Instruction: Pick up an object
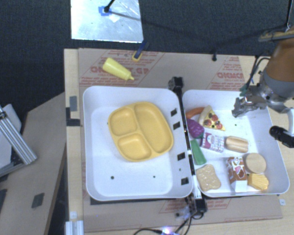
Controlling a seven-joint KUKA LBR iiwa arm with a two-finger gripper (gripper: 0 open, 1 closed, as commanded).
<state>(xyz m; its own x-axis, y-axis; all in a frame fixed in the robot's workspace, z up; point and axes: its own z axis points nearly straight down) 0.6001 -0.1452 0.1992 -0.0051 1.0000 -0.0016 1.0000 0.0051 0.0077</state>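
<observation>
Nearest me, along the front of the right bin, I see a tan bread-slice toy, a round tan bun-like piece and a yellow ridged wedge beside a small brown-and-white carton whose print I cannot read. Just behind them lie a green stick-shaped piece, a purple-and-white packet with lettering too small to make out, and a hot-dog bun. Further back sit a purple vegetable, a pizza slice with red dots, and an orange sausage-like piece touching its left edge. The left bin carries a yellow three-compartment tray, set at a slant. The tool hangs over the far right part of the right bin, near the pizza slice but apart from it, with nothing between its fingers that I can see; whether they are spread or closed I cannot tell. Beyond the bins, on the cardboard sheet covering the table, red printing is too faint for me to read, and a yellow mustard bottle lies on its side. Farthest off is a shiny metal plate.
</observation>
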